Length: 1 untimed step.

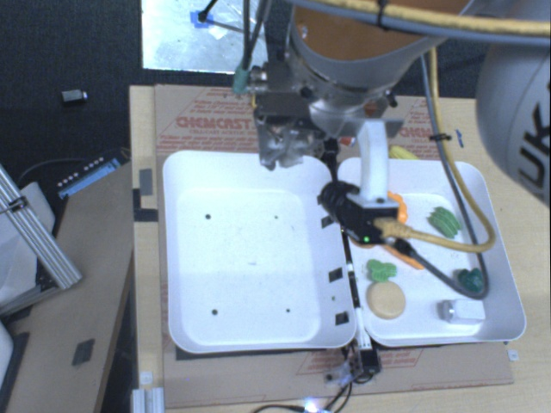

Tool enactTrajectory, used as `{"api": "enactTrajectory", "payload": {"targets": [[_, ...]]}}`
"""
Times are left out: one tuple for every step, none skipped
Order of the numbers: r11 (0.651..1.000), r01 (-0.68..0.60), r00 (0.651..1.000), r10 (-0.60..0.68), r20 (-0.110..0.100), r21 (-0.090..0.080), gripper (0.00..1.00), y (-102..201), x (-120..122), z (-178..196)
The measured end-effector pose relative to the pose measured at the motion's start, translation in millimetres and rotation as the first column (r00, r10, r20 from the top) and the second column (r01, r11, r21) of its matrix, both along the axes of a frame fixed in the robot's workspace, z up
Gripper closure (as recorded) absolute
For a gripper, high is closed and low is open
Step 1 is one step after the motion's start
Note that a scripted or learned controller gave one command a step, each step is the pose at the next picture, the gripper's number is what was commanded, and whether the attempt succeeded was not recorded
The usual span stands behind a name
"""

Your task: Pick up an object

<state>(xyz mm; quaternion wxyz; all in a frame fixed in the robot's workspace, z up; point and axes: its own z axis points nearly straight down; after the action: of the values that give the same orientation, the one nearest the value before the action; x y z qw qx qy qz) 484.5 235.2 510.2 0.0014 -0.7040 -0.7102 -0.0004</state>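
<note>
My gripper (pixel 282 151) hangs over the far edge of the left bin (pixel 175 256), close to the divide between the two bins. I see nothing held in it. The right bin (pixel 510 304) holds the loose objects: a tan round disc (pixel 386 301), a small green piece (pixel 380 271) just beyond it, a green ridged piece (pixel 445 222), a dark teal piece (pixel 470 280), a silver and white item (pixel 457 311) at the near right, and an orange piece (pixel 397 203) partly hidden by the wrist hardware. A yellow object (pixel 401 153) peeks out at the bin's far edge.
The arm's grey and orange body fills the top right and overhangs the far part of the right bin. Both bins rest on a cardboard sheet (pixel 207 114). A metal frame (pixel 34 239) stands off the bench at the left.
</note>
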Motion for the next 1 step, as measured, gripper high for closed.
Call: {"api": "enactTrajectory", "payload": {"targets": [[1.000, 0.011, 1.000, -0.011, 0.011, -0.001, 1.00, -2.3, 116.0, 26.2]]}}
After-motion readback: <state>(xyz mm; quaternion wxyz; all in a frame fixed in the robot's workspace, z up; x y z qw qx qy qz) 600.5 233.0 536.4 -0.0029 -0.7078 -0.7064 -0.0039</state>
